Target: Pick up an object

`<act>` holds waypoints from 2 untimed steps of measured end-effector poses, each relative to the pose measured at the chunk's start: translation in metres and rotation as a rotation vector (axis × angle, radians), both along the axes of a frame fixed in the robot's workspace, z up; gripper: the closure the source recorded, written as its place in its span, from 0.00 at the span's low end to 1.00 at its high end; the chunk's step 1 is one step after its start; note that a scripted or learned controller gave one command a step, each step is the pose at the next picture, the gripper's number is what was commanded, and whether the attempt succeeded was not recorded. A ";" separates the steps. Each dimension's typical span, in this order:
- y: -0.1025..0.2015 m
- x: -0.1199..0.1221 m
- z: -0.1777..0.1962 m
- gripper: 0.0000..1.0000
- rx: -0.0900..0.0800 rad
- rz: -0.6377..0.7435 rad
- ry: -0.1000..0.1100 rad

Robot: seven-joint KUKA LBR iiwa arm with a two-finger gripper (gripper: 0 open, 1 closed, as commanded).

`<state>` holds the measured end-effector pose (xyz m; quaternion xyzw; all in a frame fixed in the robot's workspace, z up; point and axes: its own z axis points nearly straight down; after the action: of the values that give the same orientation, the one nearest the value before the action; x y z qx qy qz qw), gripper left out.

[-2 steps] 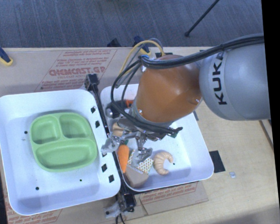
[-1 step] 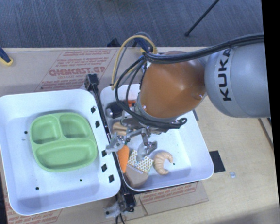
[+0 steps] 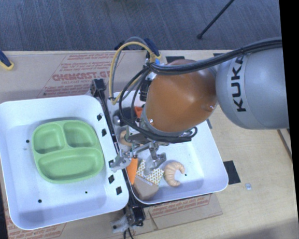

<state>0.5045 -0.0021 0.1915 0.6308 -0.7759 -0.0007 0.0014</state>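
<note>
Below, pincer (image 3: 143, 161) over right bin (image 3: 216, 174), beside croissant (image 3: 174, 172), green plate (image 3: 67, 150) left

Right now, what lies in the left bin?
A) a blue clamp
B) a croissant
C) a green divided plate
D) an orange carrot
C: the green plate with three compartments lies in the left bin, while the croissant is in the right bin near the gripper.

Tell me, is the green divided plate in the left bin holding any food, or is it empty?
Empty. The green plate lies flat in the left bin, and all three compartments show only bare green surface.
</note>
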 end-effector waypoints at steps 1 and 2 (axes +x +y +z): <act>-0.021 -0.003 0.000 0.00 0.001 0.289 -0.003; -0.002 -0.015 0.000 0.00 0.002 0.916 -0.002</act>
<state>0.4896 -0.0039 0.1916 0.9088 -0.4173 -0.0004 0.0002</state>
